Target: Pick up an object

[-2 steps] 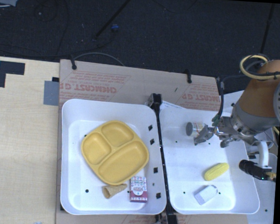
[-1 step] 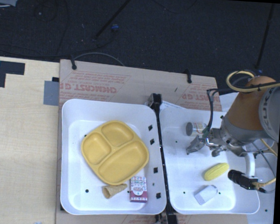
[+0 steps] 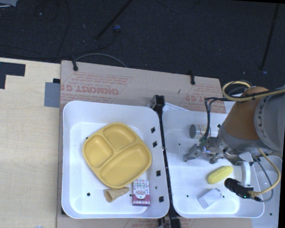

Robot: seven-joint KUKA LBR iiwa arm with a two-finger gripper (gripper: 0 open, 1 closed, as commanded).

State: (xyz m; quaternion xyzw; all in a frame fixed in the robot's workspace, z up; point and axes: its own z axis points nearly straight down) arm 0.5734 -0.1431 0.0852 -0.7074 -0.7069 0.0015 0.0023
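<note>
My gripper (image 3: 201, 156) is low in the right bin (image 3: 175, 197), near its middle, and it is open with nothing between its fingers. A yellow corn cob (image 3: 220, 174) lies just to the lower right of the gripper, apart from it. A pale grey block (image 3: 208, 198) rests near that bin's front edge. Beyond the gripper, toward the bin's far wall, stands a small grey cylinder (image 3: 192, 131). The arm's grey and orange wrist (image 3: 245, 121) hangs over the bin's right side.
The left bin (image 3: 75, 130) holds a yellow divided plate (image 3: 117, 155), a tan cone (image 3: 115, 194) and a small red and white box (image 3: 140, 192) by its front edge. A black divider (image 3: 161, 157) runs between the bins. Cables (image 3: 260, 179) loop beside the wrist.
</note>
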